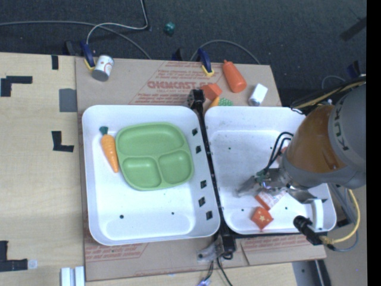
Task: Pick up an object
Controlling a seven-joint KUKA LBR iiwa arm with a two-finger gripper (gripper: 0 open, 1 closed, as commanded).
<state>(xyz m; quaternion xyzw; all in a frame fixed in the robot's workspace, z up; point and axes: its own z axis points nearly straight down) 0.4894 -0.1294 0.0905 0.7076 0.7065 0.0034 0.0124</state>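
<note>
Cardboard sheet (pixel 172 82) under white bins (pixel 95 159)

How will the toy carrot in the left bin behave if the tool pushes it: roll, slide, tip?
The carrot lies flat, so tipping seems unlikely. Its tapered, rounded body would probably roll in an arc. It looks like smooth plastic, so likely light and somewhat slippery. The green plate alongside could stop it.

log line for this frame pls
arm over right bin | gripper low by orange block | carrot, green plate left bin
</note>
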